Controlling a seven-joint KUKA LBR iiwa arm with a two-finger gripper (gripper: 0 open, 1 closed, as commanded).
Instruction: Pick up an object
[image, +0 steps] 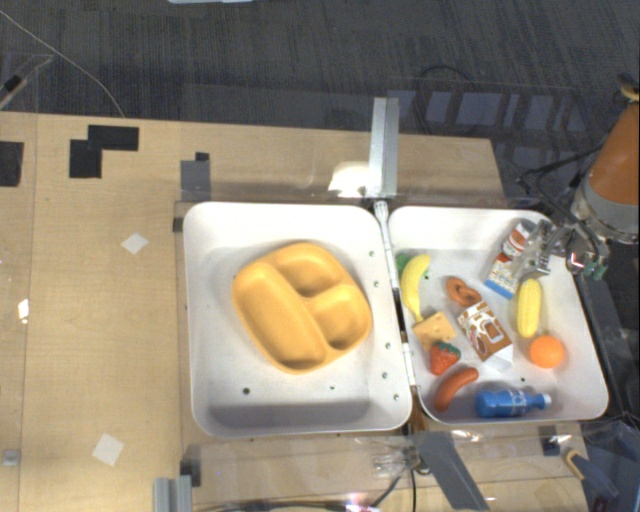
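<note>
Approach step, I'd say: gripper (541, 250) sits at far-right of right bin (598, 392) beside carton (508, 260), nothing seen in grip, open/shut can't tell; next needs descent onto carton w/ aligned pinch.

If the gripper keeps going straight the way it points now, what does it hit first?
The gripper points left and down into the right bin. The first thing in its line looks like the red-and-white carton lying just beside its tip. Height is hard to judge from above, so it might pass over it.

Single fixed cam above bench (90, 300), slanted down, both bins (200, 330).
</note>
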